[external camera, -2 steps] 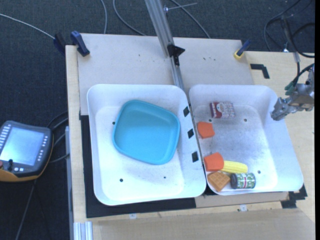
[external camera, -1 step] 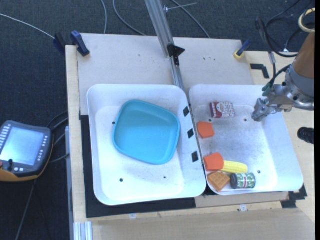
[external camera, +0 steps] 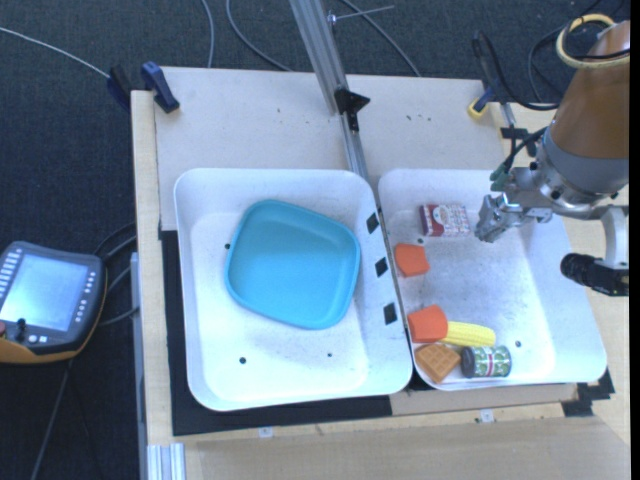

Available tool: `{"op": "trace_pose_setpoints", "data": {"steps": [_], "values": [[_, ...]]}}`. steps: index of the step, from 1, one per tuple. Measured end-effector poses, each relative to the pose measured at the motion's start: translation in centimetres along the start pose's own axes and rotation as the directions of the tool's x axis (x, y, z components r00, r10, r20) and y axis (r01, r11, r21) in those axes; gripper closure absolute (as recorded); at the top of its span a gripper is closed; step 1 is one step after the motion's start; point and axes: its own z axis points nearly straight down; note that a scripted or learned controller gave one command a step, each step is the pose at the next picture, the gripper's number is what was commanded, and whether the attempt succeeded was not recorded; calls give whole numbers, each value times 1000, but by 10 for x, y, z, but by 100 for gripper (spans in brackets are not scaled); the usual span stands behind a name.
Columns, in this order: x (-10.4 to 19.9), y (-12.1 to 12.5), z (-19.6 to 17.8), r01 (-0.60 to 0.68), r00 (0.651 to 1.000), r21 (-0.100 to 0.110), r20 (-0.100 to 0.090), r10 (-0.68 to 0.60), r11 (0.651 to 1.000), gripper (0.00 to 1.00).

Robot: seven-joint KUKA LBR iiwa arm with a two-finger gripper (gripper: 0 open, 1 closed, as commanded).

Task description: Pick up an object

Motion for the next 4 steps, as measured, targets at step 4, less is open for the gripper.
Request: {"op": "trace_pose_setpoints", "data": {"steps": [4], "values": [[201, -1, -4, 1, 1000, 0, -1, -1, 1000, 100]]}}
